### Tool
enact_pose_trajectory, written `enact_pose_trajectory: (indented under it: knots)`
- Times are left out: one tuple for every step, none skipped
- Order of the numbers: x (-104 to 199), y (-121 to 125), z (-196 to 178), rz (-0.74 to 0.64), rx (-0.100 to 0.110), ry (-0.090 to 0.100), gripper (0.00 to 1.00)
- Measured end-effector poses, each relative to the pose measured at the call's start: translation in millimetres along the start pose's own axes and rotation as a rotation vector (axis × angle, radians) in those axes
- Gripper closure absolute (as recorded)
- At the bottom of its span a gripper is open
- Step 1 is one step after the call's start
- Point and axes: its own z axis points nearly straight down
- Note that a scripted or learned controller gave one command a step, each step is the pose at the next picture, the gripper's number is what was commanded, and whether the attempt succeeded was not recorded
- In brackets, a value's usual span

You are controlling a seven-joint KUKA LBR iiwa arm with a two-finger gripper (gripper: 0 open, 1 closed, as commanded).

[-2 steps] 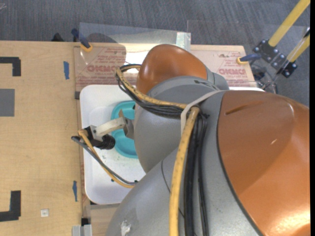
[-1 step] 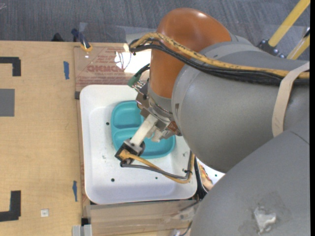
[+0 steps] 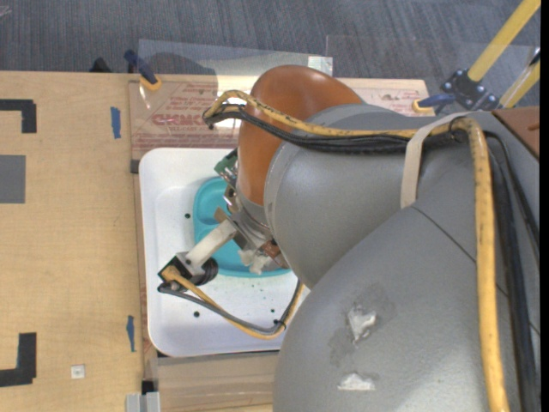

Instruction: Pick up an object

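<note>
Nearest, the grey arm [image 3: 386, 273] bulks across the right side. Left of it lies the white bin [image 3: 163, 230] on the wooden bench [image 3: 69, 230], with a few small dark specks [image 3: 249, 290] on its near floor. Farther in, a teal thing [image 3: 208, 209], perhaps a shallow dish, sits toward the bin's right, partly under the wrist. The gripper [image 3: 256, 251] is down at the teal thing's near right edge, so hidden that I cannot tell its state. Beyond rises the orange band [image 3: 274, 118], then a clear sheet [image 3: 184, 101] and grey floor [image 3: 257, 7].
</note>
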Motion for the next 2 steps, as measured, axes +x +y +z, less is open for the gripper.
enact_pose_trajectory:
  knots:
    - [-1.3,7.5,154.8,0.396,0.005,0.010,1.00]
    - [2.2,0.4,73.8,-0.140,-0.001,0.009,1.00]
